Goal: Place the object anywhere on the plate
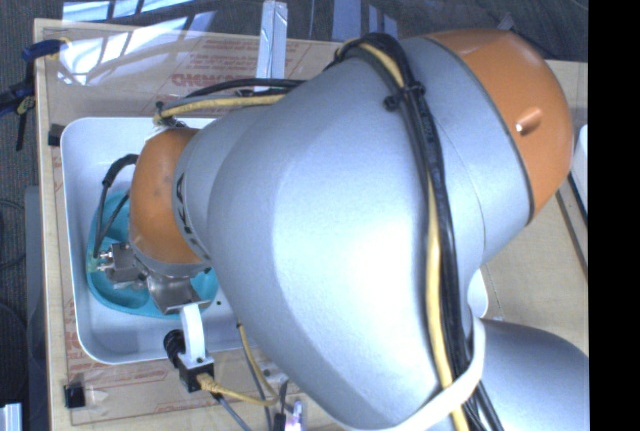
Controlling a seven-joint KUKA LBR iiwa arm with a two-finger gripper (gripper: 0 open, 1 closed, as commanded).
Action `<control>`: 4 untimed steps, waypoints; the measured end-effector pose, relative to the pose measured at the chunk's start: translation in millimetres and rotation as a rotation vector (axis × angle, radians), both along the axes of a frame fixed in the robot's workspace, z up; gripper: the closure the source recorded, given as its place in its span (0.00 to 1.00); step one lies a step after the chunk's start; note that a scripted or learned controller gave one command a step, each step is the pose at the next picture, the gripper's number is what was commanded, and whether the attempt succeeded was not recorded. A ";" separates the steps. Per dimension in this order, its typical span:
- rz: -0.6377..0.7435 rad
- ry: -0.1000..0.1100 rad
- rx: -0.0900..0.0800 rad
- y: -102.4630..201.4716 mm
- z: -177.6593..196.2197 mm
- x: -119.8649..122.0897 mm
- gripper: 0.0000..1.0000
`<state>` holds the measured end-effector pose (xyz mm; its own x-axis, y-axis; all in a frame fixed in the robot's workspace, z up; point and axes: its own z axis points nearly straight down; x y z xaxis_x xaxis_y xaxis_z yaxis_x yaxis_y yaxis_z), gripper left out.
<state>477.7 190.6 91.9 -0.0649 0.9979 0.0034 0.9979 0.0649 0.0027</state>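
Observation:
A light blue plate lies in the left white bin, mostly covered by the arm. The arm's orange wrist band and the metal body of my gripper hang right over the plate. A small greenish bit shows at the gripper's left edge above the plate; I cannot tell what it is. The object itself is hidden by the arm.
The grey arm fills the middle and right of the view, hiding the right bin. Black and yellow cables run along the arm. A white bracket with a cable hangs over the bin's front rim. Cardboard bench surrounds the bin.

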 end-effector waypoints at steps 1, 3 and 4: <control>-0.017 0.006 -0.005 20.1 132.7 13.9 1.00; 0.221 0.011 -0.005 12.7 60.0 -2.7 1.00; 0.047 0.014 -0.006 5.2 27.5 -3.7 1.00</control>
<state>474.0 195.8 119.4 -0.1114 0.9938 -0.0016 0.9937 0.1114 -0.0115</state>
